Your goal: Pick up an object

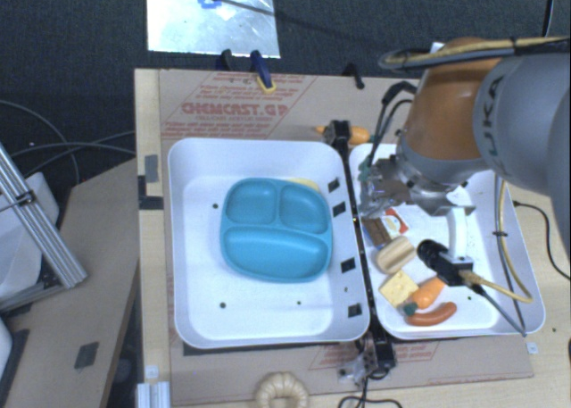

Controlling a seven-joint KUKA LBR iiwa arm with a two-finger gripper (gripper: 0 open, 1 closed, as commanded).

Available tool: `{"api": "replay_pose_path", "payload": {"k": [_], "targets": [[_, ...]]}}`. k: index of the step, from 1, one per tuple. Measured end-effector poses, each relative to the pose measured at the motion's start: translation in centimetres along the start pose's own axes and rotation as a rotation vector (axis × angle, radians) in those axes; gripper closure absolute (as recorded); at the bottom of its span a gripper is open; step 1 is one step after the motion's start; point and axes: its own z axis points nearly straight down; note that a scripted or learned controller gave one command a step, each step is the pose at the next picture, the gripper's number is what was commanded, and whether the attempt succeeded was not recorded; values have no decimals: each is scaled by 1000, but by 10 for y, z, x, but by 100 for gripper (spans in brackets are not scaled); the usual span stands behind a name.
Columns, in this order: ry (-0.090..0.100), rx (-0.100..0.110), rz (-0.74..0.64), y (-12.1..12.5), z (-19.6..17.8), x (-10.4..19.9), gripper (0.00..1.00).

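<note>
We see the arm [500, 103] reaching in from the right, its thick grey body and orange band [446, 112] hanging over the far half of the right bin [526, 295]. The wrist bends downward and to the left, which brings the gripper [380, 194] low over that bin's left side, close to the wall shared with the left bin [192, 245]. Wrist hardware crowds the gripper, so we cannot tell whether it is spread or closed on anything.

The things to pick lie in the near-left part of the right bin. A brown block [379, 230] sits just below the gripper. Beside it is a pale roll [394, 254], then a yellow square piece [399, 288], an orange carrot [429, 291] and a red sausage [432, 312] nearest the front wall.

In the left bin a blue divided plate [275, 228] lies flat near the middle. Both bins rest on the desk [232, 98].
</note>
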Motion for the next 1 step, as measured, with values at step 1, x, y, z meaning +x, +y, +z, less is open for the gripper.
{"api": "replay_pose_path", "payload": {"k": [1], "targets": [[0,-1,5,-5,-3,-19,100]]}}
